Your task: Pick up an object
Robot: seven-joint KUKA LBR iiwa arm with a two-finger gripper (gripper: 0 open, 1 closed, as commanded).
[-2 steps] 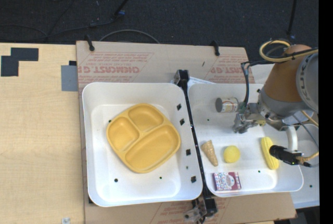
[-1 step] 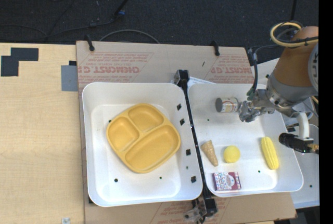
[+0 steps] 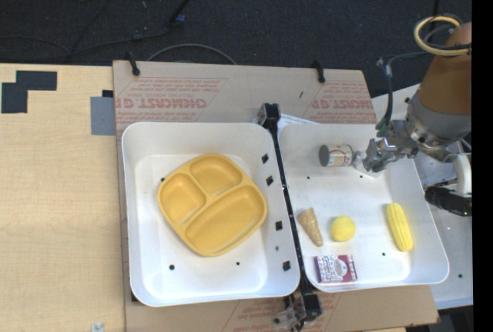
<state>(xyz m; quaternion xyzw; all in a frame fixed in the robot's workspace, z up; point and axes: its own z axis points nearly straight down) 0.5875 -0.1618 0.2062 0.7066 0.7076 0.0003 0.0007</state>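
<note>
While the end effector (image 3: 375, 155), finger spread unreadable, sits just right of the small silver cylindrical can (image 3: 337, 155) lying sideways: risk, the round can rolling off under a glancing close.

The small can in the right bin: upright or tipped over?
Tipped over. The small can lies on its side on the right bin's floor, its dark end facing left, just left of the end effector.

Yellow tray (image 3: 212, 203), corn (image 3: 398, 226), ball (image 3: 343, 228); white bins (image 3: 146, 246).
</note>
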